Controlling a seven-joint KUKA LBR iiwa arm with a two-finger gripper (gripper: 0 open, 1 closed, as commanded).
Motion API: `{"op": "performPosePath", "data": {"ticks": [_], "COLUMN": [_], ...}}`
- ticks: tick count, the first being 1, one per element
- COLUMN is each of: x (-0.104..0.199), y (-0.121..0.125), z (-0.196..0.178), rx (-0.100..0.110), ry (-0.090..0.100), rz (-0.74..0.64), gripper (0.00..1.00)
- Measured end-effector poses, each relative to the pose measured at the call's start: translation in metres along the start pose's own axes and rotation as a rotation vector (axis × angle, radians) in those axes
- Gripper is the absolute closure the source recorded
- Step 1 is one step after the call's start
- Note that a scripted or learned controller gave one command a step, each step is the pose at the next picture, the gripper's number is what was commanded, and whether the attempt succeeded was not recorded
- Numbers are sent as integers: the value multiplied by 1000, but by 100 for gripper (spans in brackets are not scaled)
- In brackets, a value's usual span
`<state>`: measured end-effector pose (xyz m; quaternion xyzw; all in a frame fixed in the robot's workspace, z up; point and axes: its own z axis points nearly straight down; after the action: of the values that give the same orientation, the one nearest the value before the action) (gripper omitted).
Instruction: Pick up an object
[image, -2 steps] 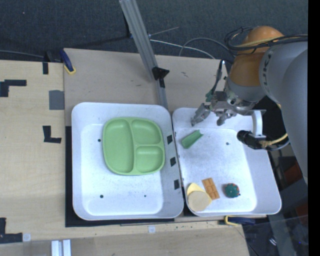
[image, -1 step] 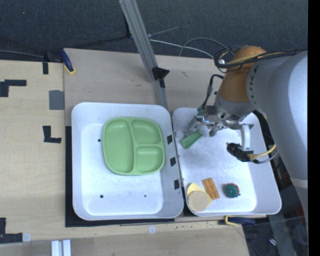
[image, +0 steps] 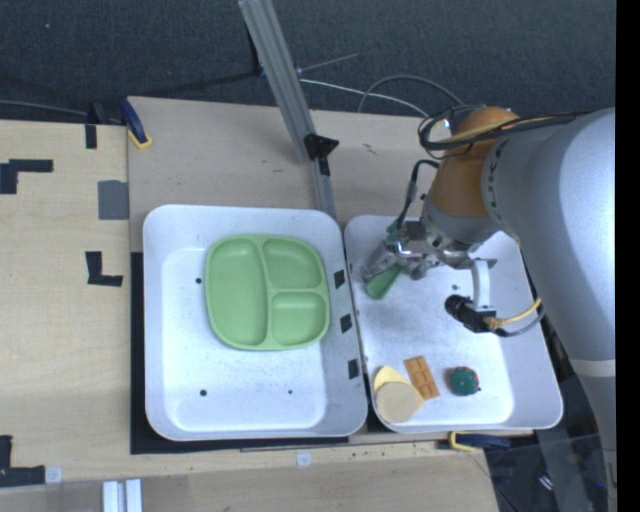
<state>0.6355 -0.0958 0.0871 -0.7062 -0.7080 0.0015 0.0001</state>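
Reaching down into right bin, gripper sits low at bin's upper left corner. Green object right at gripper tip, touching or nearly so; held or not — cannot tell, finger spread hidden from this angle. Likely chosen target, being closest. Below gripper, well apart: pale block, orange waffle piece, small teal ball. To gripper's left, other bin with green divided plate. Bin wall close by could crowd approach.
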Motion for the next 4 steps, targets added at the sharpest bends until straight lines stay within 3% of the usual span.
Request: {"op": "performPosePath", "data": {"ticks": [1, 3, 4], "x": [1, 7, 8], "y": [0, -3, -3], "z": [-11, -121, -139], "rx": [0, -6, -3], "ry": [2, 2, 2], "rz": [-1, 0, 1], "gripper": [100, 100, 100]}}
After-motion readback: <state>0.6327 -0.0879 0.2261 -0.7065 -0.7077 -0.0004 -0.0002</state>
